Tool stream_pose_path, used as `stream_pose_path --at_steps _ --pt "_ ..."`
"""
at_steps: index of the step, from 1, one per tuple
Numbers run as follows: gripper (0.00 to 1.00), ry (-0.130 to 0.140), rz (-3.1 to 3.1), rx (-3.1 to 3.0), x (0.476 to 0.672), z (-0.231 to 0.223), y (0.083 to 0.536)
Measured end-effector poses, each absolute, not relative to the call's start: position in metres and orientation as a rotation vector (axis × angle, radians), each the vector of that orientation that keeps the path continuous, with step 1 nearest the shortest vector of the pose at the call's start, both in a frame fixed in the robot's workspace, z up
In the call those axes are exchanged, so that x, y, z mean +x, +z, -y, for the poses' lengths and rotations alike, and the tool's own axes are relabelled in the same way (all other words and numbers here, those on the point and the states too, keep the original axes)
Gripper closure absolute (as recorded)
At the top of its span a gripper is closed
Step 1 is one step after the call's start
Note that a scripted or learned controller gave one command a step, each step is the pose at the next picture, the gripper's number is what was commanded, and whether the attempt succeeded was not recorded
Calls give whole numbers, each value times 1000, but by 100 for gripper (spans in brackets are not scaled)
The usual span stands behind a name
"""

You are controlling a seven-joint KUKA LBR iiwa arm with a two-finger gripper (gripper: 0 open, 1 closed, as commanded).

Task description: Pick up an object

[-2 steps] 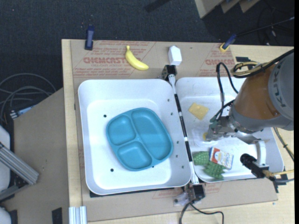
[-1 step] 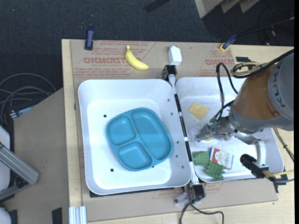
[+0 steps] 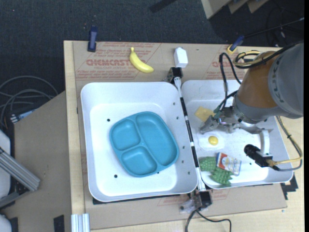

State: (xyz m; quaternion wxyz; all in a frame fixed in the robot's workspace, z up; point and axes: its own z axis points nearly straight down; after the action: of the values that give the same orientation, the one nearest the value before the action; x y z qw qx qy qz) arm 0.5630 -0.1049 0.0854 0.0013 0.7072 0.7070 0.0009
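My gripper (image 3: 210,124) reaches into the right bin (image 3: 212,93) from the right and hangs low over its left part. A yellow wedge (image 3: 203,113) lies just above and left of its tip. A toy fried egg (image 3: 213,140) lies just below it. Nearer the front of the bin are a green leafy piece (image 3: 216,171) and a small red and white packet (image 3: 228,163). I see nothing held in the gripper.
The left bin (image 3: 96,105) holds a blue divided plate (image 3: 143,143). Behind the bins, on the board, lie a yellow banana (image 3: 140,62), a small white block (image 3: 181,57) and a blue clip (image 3: 92,38).
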Motion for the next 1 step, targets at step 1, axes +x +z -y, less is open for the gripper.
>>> stream_pose_path --at_steps 1 --pt "0 2 -2220 2221 519 106 85"
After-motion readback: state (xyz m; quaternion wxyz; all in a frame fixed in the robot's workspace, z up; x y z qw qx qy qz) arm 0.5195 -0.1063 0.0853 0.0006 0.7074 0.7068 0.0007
